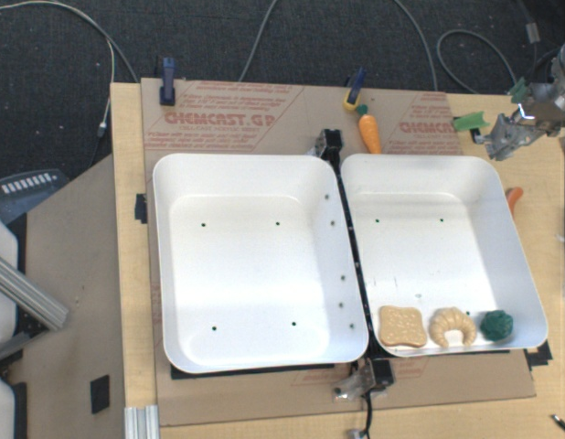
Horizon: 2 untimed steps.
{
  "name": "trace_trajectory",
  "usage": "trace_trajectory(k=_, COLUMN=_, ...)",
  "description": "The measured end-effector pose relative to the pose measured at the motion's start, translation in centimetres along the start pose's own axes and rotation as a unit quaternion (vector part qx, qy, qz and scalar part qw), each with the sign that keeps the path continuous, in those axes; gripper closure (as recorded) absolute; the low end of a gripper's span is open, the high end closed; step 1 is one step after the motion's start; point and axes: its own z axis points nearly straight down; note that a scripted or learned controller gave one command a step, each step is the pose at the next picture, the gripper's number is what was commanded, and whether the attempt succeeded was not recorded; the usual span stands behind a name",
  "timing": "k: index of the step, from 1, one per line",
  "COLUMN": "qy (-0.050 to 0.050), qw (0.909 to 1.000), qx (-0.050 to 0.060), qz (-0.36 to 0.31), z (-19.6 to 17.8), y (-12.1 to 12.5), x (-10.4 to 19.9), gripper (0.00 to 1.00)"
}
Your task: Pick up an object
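Gripper (513,133) sits at the far right of the bench, beyond the far right corner of the right bin (502,190), above the cardboard rather than over either bin. It is seen small and partly cut by the frame edge; cannot tell how it is set, and nothing is visibly held in it.

Right bin contents, all along the near wall in a row: a tan square cracker or toast piece (401,326) at the left, a pale croissant-shaped item (453,326) just beside it in the middle, a dark green rounded object (497,325) at the right, near the bin's near right corner. The three lie close together; whether they touch is not clear. All are well apart from the gripper.

Left bin (173,245) lies beside the right bin, the two rims meeting along a dark seam.

Outside the bins: an orange carrot-like object (369,133) lies on the cardboard just beyond the right bin's far left corner. A blue clamp (166,79) stands at the far left edge of the board.
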Motion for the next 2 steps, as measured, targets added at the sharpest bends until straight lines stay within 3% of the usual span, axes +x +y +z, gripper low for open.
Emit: trace_trajectory(k=2, qy=0.001, qw=1.0, qx=0.002, qz=-0.002, z=0.3, y=-0.1, x=11.6, gripper=1.0)
